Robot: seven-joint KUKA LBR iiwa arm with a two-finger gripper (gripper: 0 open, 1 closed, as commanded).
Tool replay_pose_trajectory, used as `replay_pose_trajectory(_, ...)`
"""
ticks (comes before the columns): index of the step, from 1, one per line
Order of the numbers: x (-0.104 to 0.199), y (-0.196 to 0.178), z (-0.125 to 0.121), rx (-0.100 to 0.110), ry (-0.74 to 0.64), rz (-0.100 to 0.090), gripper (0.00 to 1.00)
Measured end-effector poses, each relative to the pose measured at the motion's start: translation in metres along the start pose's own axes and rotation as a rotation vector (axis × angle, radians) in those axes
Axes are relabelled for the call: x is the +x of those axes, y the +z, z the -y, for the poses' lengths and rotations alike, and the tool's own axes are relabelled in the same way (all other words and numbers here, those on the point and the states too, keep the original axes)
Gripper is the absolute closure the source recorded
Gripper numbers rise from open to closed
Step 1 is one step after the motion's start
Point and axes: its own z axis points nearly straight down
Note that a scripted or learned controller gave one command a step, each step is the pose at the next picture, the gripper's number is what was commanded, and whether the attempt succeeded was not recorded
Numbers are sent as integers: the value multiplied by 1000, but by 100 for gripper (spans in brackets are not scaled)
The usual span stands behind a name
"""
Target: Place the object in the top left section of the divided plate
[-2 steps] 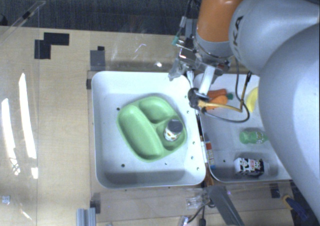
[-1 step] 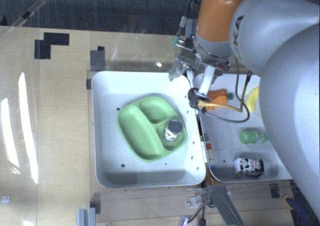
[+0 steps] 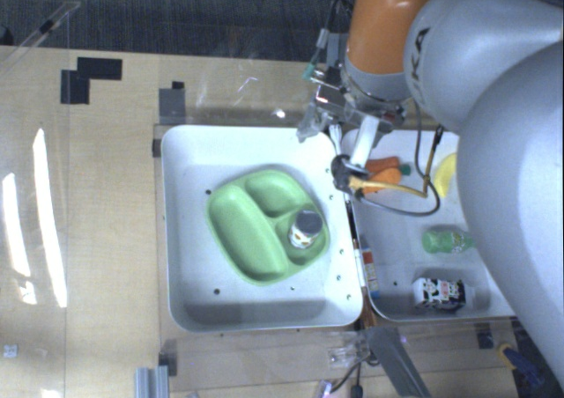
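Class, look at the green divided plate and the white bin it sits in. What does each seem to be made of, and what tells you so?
Green divided plate: probably moulded plastic with a smooth, slightly glossy finish; its colour is uniform and its ridges are soft and rounded. White bin: likely plastic too, though painted metal is possible; its surface looks smooth and matte, with rounded corners.
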Motion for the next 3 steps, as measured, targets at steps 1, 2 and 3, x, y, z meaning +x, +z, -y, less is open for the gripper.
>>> replay_pose_trajectory(1,0,0,0,0,0,0,0)
replay_pose_trajectory(2,9,22,-29,0,-61,0,0)
replay_pose_trajectory(3,10,22,-29,0,-61,0,0)
